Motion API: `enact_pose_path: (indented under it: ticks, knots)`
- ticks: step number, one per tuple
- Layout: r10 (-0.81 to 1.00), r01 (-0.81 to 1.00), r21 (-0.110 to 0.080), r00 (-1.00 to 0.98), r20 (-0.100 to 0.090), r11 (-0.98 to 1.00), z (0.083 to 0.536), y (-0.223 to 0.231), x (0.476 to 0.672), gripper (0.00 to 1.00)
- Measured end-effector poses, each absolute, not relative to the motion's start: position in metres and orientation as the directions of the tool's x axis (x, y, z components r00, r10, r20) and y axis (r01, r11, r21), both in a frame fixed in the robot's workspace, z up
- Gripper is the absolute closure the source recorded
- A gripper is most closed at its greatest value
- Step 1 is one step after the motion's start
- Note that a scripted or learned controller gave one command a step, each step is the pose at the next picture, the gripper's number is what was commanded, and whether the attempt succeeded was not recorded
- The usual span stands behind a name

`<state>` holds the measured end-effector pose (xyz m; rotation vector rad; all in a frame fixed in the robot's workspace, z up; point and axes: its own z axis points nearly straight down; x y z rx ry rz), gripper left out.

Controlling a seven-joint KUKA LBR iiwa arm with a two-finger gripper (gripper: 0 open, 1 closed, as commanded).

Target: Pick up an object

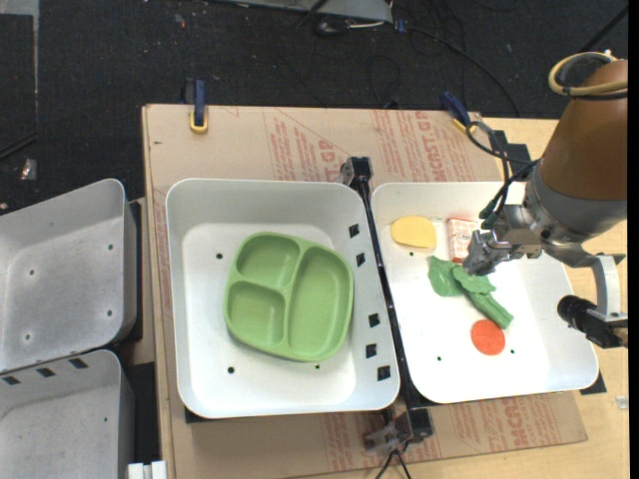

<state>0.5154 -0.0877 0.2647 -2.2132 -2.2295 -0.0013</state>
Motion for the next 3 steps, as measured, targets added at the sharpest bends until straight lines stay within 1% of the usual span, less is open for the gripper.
enact_pose_path:
  ticks: [1,2,3]
  knots:
    - [1.0,1.0,0.001,-0.008,0.001,0.008,0.25,-0.032,0.538,1.0]
    - [1.0,1.0,0.003,-0.006,0.0,0.006,0.257,0.018,0.557,1.0]
    - [1.0,1.0,0.001,-0.007,0.0,0.007,0.24,0.067,0.575,1.0]
